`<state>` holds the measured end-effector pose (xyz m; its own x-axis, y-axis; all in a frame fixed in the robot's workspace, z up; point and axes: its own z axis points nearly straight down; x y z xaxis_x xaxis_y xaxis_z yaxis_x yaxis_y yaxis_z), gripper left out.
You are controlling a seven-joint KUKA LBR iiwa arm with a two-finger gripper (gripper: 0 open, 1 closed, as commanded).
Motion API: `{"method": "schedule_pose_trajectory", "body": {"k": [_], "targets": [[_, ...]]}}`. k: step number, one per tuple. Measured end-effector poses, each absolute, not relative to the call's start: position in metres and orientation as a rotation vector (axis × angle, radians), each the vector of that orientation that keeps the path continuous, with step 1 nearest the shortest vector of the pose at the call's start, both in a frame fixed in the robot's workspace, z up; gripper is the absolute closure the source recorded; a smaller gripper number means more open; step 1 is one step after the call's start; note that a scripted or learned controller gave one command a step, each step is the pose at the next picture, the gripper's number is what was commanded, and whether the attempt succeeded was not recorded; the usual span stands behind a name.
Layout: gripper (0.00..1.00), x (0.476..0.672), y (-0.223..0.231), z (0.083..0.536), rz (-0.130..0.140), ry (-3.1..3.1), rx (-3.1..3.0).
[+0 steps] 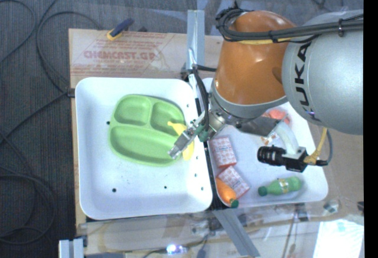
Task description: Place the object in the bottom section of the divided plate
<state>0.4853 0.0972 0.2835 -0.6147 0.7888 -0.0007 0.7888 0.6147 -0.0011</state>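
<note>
Green bottle [281, 186]: lying on its side at the lower right of the right bin [313, 189]
Carrot [226, 191]: lower left corner of the right bin, touching one of two red-and-white packets [224, 152]
Left bin [94, 192]: holds the green divided plate [142, 130], centre left of the frame
Claw [184, 143]: over the plate's right rim, fingers closed on a yellow object [178, 130]
Yellow object: at the plate's right edge, where the upper right and bottom sections meet, partly past the rim
Arm [254, 68]: orange and grey, filling the upper right
Tabletop [118, 56]: cardboard sheet at the upper left, small blue-and-yellow item [120, 28] on it
</note>
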Motion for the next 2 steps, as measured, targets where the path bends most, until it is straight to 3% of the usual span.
{"method": "schedule_pose_trajectory", "body": {"k": [1,2], "targets": [[0.00,0.485,0.097,0.283,-0.002,2.823,1.379],[0.00,0.485,0.066,0.278,-0.001,2.683,1.634]]}}
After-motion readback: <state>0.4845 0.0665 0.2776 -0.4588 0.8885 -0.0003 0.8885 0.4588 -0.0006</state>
